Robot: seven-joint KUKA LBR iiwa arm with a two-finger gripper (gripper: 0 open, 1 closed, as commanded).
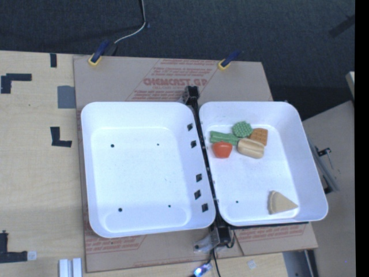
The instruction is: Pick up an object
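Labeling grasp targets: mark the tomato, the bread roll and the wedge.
tomato (222,149), camera view, middle of its red top
bread roll (250,148), camera view, middle of its tan crust
wedge (281,202), camera view, middle of its face

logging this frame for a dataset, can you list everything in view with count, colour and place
bins: 2, white, side by side on the board, left and right
broccoli: 1, green, right bin, far part
tomato: 1, red, right bin, touching the broccoli stalk
waffle: 1, orange, right bin, right of the broccoli head
bread roll: 1, tan, right bin, in front of the waffle
wedge: 1, tan, right bin, near right corner
board: 1, brown with red print, under the bins
clamps: 2, yellow and blue, board's far edge, left and right
cable: 1, white, on the dark floor beyond the board
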